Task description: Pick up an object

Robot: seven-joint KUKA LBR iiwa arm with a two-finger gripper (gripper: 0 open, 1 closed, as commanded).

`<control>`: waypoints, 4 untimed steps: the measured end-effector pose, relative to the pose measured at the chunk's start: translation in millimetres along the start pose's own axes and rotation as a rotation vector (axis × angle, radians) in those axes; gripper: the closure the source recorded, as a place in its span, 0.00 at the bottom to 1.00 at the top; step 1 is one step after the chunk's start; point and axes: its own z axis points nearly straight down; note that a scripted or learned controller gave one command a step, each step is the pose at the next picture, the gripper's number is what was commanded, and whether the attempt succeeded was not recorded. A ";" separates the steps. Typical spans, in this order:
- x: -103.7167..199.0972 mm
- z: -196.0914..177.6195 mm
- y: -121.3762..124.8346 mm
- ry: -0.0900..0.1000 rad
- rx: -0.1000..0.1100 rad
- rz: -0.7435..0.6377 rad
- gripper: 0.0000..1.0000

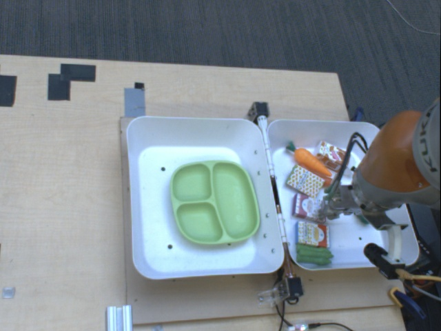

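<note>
Green three-compartment plate (214,203) in the white bin (148,205) well left of the gripper, wooden bench (62,205) under it, black tape patches (69,80) far up-left, grey carpet (207,19) beyond.

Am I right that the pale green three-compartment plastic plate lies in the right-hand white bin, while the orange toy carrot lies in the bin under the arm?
Not quite. The camera view shows the pale green three-compartment plastic plate in the left-hand white bin, not the right. The rest stands: the orange toy carrot lies in the right-hand white bin, under the arm.
</note>
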 end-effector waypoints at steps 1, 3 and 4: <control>0.1 0.5 -0.4 0.000 0.002 -0.001 0.00; 22.1 10.0 -8.3 -0.004 -0.001 0.001 1.00; 22.1 10.0 -8.3 -0.004 -0.001 0.001 0.00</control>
